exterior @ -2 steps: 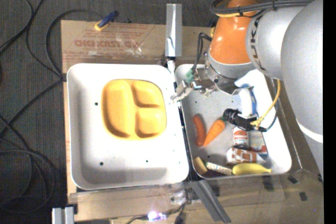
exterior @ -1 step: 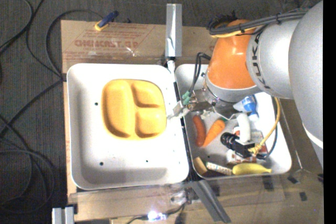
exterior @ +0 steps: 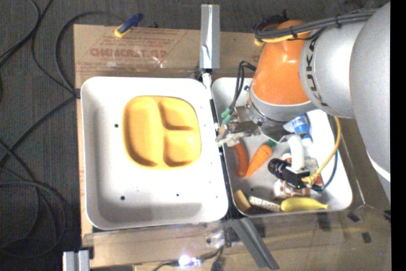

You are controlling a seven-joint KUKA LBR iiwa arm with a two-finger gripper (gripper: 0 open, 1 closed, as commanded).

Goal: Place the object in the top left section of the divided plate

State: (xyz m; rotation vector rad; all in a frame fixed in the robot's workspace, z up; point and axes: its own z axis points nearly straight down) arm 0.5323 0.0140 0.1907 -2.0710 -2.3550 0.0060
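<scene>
The divided plate [exterior: 162,131] lies in the left bin [exterior: 101,200] on the counter [exterior: 95,51], above cabled carpet. The pincer [exterior: 233,130] hangs right of it over toy carrots [exterior: 257,159]; its opening cannot be told.

The plate [exterior: 162,131] is yellow-orange, with rounded corners, and lies flat in the left bin [exterior: 101,200], toward its upper middle and clear of the walls. Raised ridges split it into one long section down its left side and two smaller ones stacked on the right. Over in the right bin [exterior: 342,197], an orange carrot [exterior: 259,158] lies tilted among the clutter.
</scene>
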